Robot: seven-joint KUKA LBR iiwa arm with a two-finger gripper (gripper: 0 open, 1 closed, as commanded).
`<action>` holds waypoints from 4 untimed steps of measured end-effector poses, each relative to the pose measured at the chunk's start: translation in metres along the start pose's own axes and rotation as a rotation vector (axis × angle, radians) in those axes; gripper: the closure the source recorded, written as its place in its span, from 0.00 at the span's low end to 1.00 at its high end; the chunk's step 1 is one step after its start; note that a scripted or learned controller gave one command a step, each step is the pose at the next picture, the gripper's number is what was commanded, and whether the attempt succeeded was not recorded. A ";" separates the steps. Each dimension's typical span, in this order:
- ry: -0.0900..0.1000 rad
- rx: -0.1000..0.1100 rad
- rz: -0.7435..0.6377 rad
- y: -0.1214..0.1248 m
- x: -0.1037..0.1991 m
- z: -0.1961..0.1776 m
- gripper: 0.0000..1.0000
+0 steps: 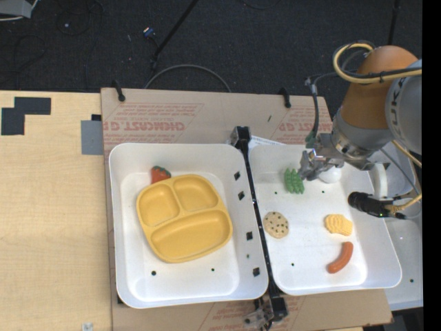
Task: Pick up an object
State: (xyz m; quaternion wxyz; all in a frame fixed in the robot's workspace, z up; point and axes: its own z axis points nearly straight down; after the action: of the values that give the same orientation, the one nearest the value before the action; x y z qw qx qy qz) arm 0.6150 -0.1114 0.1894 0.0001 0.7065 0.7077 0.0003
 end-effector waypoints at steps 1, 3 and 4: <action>-0.001 -0.001 0.000 0.001 -0.001 -0.043 1.00; 0.002 0.007 -0.004 -0.028 0.108 -0.043 1.00; 0.001 0.004 -0.004 -0.029 0.158 -0.048 1.00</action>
State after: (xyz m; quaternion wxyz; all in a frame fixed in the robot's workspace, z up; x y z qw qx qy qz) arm 0.5861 0.0470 0.2376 -0.0016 0.7052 0.7091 -0.0007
